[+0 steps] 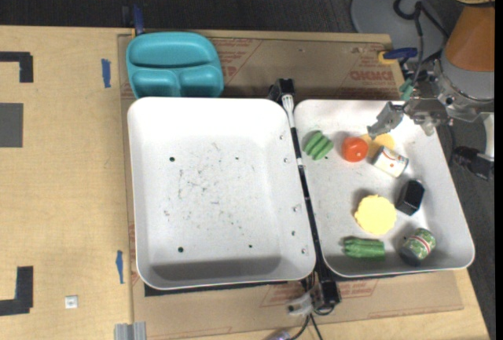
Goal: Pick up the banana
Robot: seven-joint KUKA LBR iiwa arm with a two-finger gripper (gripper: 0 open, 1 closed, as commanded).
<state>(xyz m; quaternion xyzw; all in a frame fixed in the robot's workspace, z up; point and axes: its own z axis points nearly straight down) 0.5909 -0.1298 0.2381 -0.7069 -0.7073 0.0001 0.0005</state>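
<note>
the left bin [157, 173] lies bare; the right bin [460, 240] holds the clutter. left to right in its upper part: a green ridged piece [317, 145], a tomato [354, 149], then a small yellow thing [384, 144], probably the banana, too hidden to read its long axis. the gripper [387, 120] hangs just above it, reaching in from the right; whether it is spread or closed cannot be told.

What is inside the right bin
The right bin holds two green pieces, a tomato, a yellow disc, a black block and a can. The gripper covers part of a yellowish piece.
</note>
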